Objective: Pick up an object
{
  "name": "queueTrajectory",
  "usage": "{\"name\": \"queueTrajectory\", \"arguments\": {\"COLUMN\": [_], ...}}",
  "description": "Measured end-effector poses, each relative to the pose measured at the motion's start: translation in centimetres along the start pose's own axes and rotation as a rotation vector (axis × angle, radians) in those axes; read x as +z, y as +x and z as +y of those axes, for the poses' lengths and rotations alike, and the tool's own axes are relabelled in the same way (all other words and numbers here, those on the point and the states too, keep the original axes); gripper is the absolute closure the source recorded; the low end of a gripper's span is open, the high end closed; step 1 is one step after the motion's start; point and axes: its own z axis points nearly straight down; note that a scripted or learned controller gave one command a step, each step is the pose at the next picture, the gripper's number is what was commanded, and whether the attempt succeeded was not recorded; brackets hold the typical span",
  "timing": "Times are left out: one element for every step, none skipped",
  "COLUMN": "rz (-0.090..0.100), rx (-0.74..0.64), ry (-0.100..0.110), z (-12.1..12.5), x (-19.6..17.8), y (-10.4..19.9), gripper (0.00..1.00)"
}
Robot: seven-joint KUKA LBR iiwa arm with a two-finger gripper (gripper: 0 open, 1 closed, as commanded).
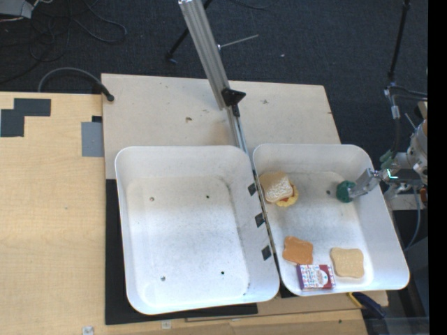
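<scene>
The right bin [391, 246] holds several objects. A sandwich [279, 188] lies near its left wall. An orange flat piece [298, 250], a slice of toast [347, 262] and a small red-and-white box [315, 277] lie near its front. A small green round object [343, 192] sits by the right wall. My gripper [364, 181] reaches in over the right rim, low in the bin, with its grey tip right against the green object. Whether it holds the green object is unclear.
The left bin [133, 187] stands beside the right one, with black clips [255, 218] along the shared wall. A slanted aluminium bar [209, 54] rises behind the bins. Arm parts and cables [408, 166] crowd the right edge.
</scene>
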Motion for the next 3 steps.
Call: {"name": "queueTrajectory", "arguments": {"rz": [-0.001,0.0,0.0], "rx": [0.0,0.001,0.002], "ry": [-0.004,0.0,0.0], "z": [0.1,0.6,1.1], "x": [-0.2,4.4,9.0], "y": [0.0,0.0,0.1], "gripper": [0.0,0.0,0.0]}}
